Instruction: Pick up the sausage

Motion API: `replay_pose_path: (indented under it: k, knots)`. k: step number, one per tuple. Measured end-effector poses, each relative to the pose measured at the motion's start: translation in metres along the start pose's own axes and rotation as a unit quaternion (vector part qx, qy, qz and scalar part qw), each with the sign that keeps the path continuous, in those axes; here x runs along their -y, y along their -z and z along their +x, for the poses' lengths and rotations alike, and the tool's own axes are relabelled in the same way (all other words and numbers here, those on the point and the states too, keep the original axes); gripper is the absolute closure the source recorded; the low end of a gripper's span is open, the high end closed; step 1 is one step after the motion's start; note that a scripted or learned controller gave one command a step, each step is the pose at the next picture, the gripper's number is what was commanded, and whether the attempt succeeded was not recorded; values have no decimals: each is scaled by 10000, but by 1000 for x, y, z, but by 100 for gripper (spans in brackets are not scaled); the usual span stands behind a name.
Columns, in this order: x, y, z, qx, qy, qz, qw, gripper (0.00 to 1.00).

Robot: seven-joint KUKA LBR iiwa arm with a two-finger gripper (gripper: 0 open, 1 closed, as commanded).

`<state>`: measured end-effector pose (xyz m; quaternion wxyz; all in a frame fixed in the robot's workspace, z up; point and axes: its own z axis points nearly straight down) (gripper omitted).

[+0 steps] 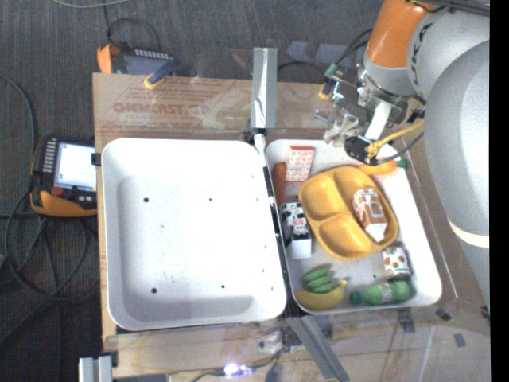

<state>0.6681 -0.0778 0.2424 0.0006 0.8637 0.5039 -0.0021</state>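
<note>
- Reddish-brown sausage (279,180) is lying in the right bin (427,281), jammed right up along its left wall, near the far corner, long axis running roughly parallel to that wall
- just beside it on the right is a small red-and-white card (300,163), and right below its near end sits a black-and-white printed carton (294,220), so it's boxed in on three sides
- pincer (347,130) hangs over the far edge of that bin, off to the right of the sausage and well apart from it, nothing visibly between the fingers; whether it's open or closed I honestly can't tell from this angle, too much cable clutter around it
- so I'd say the step is the approach: slide left across the bin's far end and line up over the middle of the sausage
- tricky bit imo: the wall leaves barely any room for a finger on that side, so closing across the sausage's width means one finger has to slip into a really thin gap
- yellow divided plate (334,193) is close on the right too, so coming down straight and centred seems safer than sweeping in low
</note>
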Motion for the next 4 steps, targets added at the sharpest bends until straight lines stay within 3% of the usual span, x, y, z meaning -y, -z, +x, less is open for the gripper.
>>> replay_pose_path:
  k: [1,2,3,4]
  knots:
    - [-28,39,-50,3,1637,-11,9865,100]
    - [-21,94,-46,-4,4032,-20,9151,100]
    - [-1,44,-1,-14,5471,-19,8371,100]
    - [-43,8,-75,-1,6056,-20,7958,100]
